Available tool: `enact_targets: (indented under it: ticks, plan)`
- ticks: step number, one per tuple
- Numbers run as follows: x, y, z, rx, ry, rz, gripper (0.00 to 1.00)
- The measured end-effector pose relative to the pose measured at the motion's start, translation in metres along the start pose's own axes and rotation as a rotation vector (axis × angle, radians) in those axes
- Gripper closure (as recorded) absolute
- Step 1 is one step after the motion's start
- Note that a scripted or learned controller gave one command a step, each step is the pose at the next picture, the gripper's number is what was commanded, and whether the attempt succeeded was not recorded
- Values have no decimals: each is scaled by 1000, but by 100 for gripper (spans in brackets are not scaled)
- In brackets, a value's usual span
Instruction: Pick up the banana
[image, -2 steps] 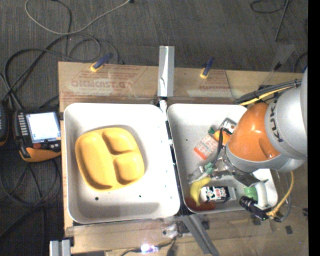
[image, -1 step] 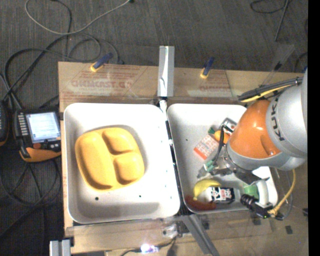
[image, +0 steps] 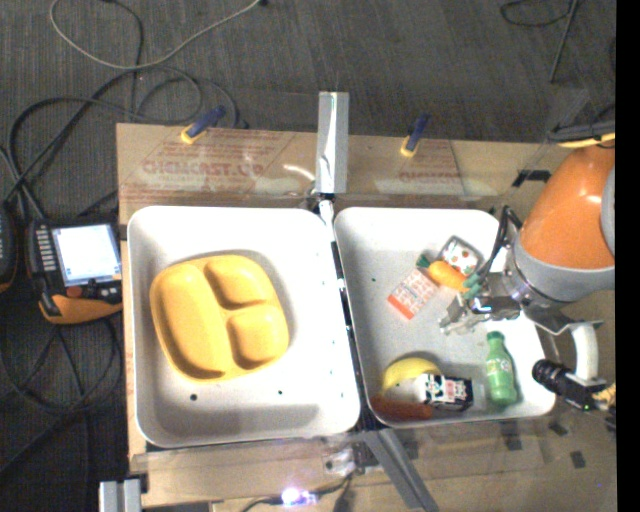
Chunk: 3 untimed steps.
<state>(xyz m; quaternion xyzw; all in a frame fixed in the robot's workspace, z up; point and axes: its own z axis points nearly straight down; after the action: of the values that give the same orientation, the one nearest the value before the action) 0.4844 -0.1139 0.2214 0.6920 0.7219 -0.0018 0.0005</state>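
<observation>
A wooden bench (image: 250, 165) sits on dark grey carpet strewn with black cables; a small screen (image: 84, 251) lies at its left. Two white bins rest side by side. The left bin (image: 170, 415) holds a yellow divided tray (image: 220, 315). The right bin (image: 375, 240) holds a banana (image: 408, 372) near its front edge, touching a small dark carton (image: 446, 391), plus a green bottle (image: 500, 370), a red-and-white packet (image: 412, 294) and a carrot (image: 442, 273). My gripper (image: 470, 308) hovers above this bin, well apart from the banana; I cannot tell its state.

Black carton (image: 446, 391) against banana (image: 408, 372)
</observation>
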Motion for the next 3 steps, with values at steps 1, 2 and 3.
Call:
enact_targets:
  ticks: [1,2,3]
  plan:
    - [43,2,-13,-1,1,-66,100]
    - [-20,-1,-24,-1,0,-149,100]
    - [-20,-1,-24,0,0,-149,0]
